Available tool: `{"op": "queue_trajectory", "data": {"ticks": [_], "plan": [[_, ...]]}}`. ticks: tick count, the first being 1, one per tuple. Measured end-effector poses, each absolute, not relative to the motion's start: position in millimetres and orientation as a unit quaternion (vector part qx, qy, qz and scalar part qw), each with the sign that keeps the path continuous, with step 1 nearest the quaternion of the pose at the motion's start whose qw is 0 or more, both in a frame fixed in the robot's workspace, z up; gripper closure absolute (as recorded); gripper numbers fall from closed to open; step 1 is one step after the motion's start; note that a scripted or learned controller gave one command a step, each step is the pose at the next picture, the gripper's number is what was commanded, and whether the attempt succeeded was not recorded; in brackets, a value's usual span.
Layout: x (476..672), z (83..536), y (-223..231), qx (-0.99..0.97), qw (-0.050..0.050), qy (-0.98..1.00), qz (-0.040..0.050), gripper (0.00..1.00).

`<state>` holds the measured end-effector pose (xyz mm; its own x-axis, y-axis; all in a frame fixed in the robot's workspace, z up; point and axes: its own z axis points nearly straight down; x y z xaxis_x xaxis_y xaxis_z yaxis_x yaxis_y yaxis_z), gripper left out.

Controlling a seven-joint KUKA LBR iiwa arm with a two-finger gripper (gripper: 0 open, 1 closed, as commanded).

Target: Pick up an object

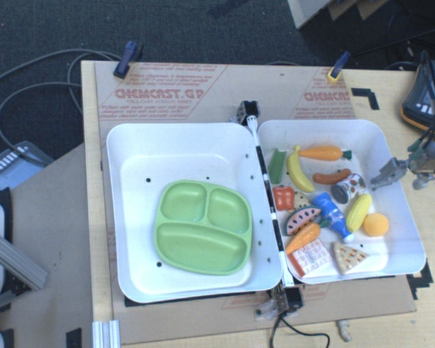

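We see the gripper [400,171] at the right bin's [402,249] right rim, grasp state indiscernible, orange ball [375,225] just nearer.

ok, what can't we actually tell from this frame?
- Gripper, camera view: small and blurred at the right bin's edge; finger state unreadable.
- Arm: cut off by the frame's right edge.
- Small grey-and-white item beside the sausage: too small to identify.
- Boxed item near the bin's front: label too small to read.
- Green piece by the banana: shape unclear against the bin wall.
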<state>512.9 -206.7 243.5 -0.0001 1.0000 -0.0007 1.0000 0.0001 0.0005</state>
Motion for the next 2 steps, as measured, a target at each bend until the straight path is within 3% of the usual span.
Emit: {"op": "queue_trajectory", "data": {"ticks": [1, 2], "plan": [[502.5, 103, -202, 0.708, 0.009, 0.706, 0.003, 0.0], [504.0, 113, -202, 0.708, 0.011, 0.706, 0.0044, 1.0]]}}
